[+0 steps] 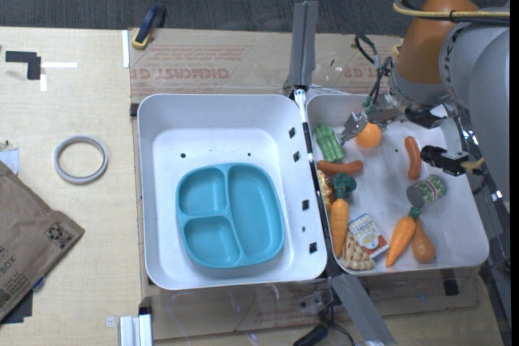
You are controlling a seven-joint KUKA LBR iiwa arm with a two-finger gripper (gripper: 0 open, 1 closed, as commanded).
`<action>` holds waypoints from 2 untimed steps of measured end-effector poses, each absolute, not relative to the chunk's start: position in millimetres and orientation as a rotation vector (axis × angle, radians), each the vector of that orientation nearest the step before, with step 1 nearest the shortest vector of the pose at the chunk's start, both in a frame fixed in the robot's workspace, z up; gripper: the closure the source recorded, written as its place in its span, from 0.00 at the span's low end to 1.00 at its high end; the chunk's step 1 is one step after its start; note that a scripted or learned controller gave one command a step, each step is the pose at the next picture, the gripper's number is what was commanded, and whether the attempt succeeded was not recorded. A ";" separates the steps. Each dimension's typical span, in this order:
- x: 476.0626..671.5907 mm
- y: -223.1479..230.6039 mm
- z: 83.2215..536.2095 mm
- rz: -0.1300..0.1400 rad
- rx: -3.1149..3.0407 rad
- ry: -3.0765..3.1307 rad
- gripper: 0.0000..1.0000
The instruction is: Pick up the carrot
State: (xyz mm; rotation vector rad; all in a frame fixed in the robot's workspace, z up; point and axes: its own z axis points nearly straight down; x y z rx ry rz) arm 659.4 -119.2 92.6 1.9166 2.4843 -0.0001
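Two carrots lie in the right bin (pixel 458 255). One carrot (pixel 338 224) lies lengthwise near the bin's left wall, its green top (pixel 345 186) pointing to the back. The other carrot (pixel 401 239) lies at a slant in the front right, with its green top (pixel 415 213) by a can. My gripper (pixel 359 124) hangs over the back of the right bin, right beside a small orange fruit (pixel 369 136). It is well away from both carrots.
Also in the right bin are a green ridged vegetable (pixel 328 142), two sausages (pixel 340 168) (pixel 413 156), a can (pixel 427 190), a snack packet (pixel 366 232) and a waffle (pixel 353 255). The left bin (pixel 162 174) holds a blue divided tray (pixel 231 215). A tape ring (pixel 81 159) lies on the bench.
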 end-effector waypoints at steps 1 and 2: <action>660.1 -119.3 102.3 -0.001 1.911 2.485 1.00; 659.3 -50.6 191.9 -0.001 1.872 2.520 1.00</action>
